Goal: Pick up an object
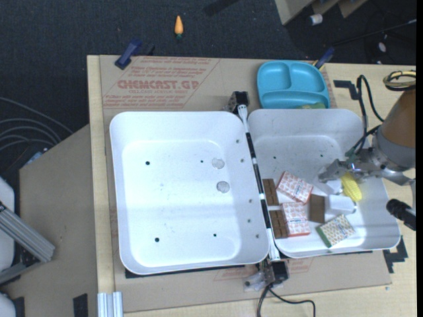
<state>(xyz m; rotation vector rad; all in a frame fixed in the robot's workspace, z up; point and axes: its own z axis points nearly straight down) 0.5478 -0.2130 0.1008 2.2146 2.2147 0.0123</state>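
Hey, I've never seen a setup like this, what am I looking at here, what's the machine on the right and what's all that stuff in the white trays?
This is one picture from a camera fixed above a workbench, looking down at a slant. The bench carries two shallow white bins side by side. The left bin has two small round silvery discs on its floor. The right bin holds a small pile: patterned flat packets, dark brown bars and a yellow object. Behind the bins sits a blue divided tray.

The machine reaching in from the right is a robot arm, meant to pick up an object. Its tool hovers over the right bin beside the yellow object. I can't tell whether it holds anything.
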